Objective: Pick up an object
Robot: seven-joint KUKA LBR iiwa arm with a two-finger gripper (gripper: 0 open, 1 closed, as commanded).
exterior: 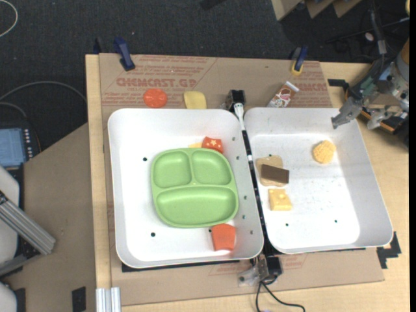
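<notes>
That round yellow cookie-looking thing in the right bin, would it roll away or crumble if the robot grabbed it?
The round yellow cookie looks flat, so it probably slides rather than rolls. It seems a small, light toy, likely rigid. Lying low on the right bin floor, it may be hard to pinch.

One fixed overhead camera, slanted down, both bins (123, 174) in frame

Green tray (194, 188) hides part of red block (212, 144).

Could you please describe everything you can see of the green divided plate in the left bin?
The green divided plate is a light green, plastic-looking tray with rounded corners and three compartments: two small ones at the far side, one long one nearer the camera. It lies flat, slightly rotated, in the left bin. An orange block sits at its near edge and a red block at its far edge.
</notes>
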